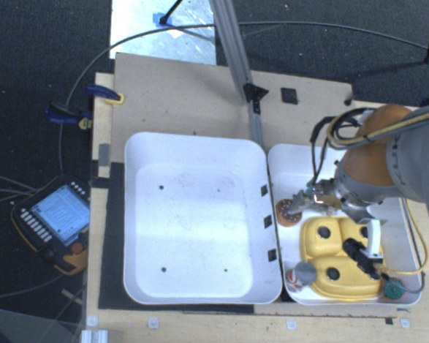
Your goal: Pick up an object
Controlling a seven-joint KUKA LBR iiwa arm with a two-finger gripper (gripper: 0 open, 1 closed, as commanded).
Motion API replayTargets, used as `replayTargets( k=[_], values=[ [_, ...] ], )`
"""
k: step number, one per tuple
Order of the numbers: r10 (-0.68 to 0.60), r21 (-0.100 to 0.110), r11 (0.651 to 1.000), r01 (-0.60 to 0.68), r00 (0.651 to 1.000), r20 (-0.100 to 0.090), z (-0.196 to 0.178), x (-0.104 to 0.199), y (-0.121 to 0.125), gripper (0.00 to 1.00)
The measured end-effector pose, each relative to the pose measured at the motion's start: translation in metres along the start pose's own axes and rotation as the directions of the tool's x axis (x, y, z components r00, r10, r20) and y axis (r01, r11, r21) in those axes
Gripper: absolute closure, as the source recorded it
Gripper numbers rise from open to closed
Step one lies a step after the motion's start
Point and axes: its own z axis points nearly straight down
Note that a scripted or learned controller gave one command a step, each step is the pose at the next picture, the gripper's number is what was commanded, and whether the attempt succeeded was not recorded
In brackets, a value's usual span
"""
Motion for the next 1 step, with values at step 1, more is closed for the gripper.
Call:
replayTargets(
  k=[1],
  values=[
    [-0.001, -0.012, 1.000, 0.001, 1.000, -0.003, -0.0137, 0.0021, 0.0039, 1.00]
  ],
)
